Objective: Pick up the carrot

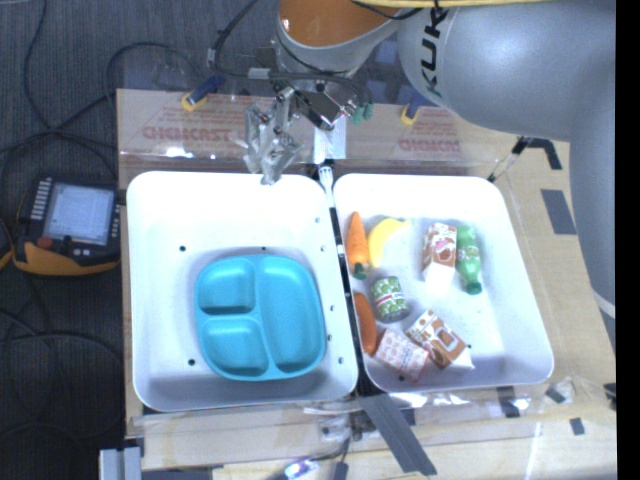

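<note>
1. The claw [268, 158] hangs over the far rim of the left bin [160, 218], its metal fingers blurred together; whether they are apart or together cannot be told, and nothing shows between them.
2. The arm [520, 48] is cut off by the top and right edges.
3. A carrot [356, 243] lies in the right bin [510, 268], against its left wall, orange, with a green stub at its near end. It is well apart from the claw.
4. A second orange piece [366, 323] lies nearer along the same wall; what it is stays hard to make out.
5. Just beside the carrot is a banana [384, 238]. Also there: a green can [388, 298], a green bottle [468, 260], and small cartons with unreadable labels.
6. A blue tray [260, 313] sits in the left bin.
7. The bins rest on a wooden bench [585, 368]. A handheld screen [70, 218] lies on the dark floor at left.
</note>
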`<state>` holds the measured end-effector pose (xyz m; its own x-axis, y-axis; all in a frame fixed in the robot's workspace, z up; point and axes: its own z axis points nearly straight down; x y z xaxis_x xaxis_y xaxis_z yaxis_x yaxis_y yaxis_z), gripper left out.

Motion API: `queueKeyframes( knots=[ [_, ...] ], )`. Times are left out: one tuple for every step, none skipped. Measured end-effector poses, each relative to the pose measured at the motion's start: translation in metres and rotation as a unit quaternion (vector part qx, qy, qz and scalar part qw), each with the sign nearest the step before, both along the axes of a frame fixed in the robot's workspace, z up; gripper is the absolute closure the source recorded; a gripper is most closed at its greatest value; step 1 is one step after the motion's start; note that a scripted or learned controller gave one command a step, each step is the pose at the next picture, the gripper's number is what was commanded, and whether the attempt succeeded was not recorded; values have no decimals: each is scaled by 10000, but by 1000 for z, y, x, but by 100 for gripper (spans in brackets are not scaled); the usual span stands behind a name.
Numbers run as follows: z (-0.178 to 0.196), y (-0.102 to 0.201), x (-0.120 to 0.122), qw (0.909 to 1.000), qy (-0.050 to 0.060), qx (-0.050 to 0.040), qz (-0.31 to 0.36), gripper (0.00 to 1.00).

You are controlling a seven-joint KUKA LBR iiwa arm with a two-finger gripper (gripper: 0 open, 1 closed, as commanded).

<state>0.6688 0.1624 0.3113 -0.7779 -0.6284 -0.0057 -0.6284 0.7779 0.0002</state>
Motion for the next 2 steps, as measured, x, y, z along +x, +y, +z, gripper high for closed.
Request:
queueKeyframes(
  knots=[
    [7, -8, -4, 9931, -2, -4, 1170, 100],
    [-60, -64, -3, 9851, 9, -15, 1721, 100]
  ],
)
